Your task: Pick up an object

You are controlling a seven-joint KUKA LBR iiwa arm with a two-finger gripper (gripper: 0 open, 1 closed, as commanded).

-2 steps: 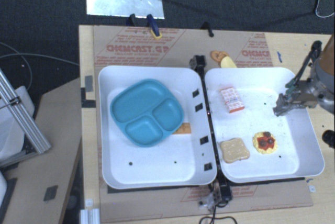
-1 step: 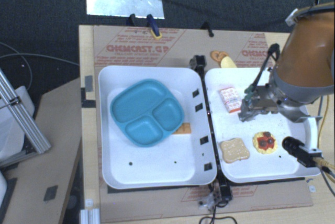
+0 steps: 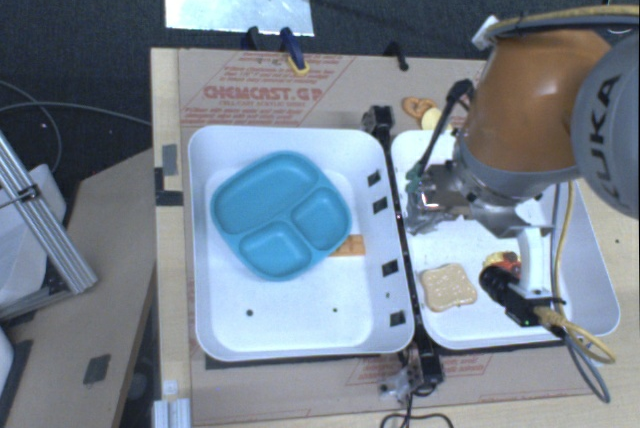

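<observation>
Here we lower the gripper (image 3: 432, 201) squarely over the toast slice (image 3: 448, 286) in the right bin (image 3: 590, 301); we cannot tell the fingers' state.

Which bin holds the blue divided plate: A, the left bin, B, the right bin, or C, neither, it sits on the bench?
A: the blue divided plate lies inside the left bin, while the slice of toast lies in the right bin.
</observation>
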